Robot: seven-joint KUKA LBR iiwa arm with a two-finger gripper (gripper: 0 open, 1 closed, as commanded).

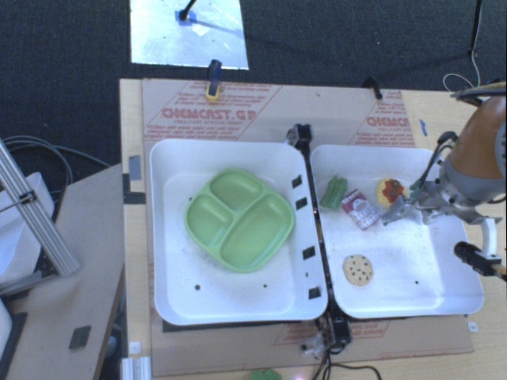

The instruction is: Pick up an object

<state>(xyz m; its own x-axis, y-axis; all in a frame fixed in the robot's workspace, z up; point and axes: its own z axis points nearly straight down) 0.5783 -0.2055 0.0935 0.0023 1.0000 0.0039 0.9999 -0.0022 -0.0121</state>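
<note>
Four small items sit in the right bin (444, 287): green piece (333, 191), red packet (359, 210), yellow-red toy (390, 190) near the far edge, cookie (358, 270) mid-floor. The gripper (396, 210) hovers by the toy, can't tell its jaw state. Toy looks light and rigid, I'd pinch across its middle.

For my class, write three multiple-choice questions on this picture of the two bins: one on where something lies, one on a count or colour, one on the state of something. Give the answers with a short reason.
1. Where does the green divided plate lie?
A. left bin
B. right bin
C. the bench

2. How many compartments does that plate have?
A. two
B. three
C. five

3. How does the cookie lie?
A. flat and apart from the other items
B. on the plate
C. under the red packet

Answers: 1 A, it sits on the left bin floor. 2 B, ridges split it in three. 3 A, bare white floor of the right bin surrounds it.
</note>
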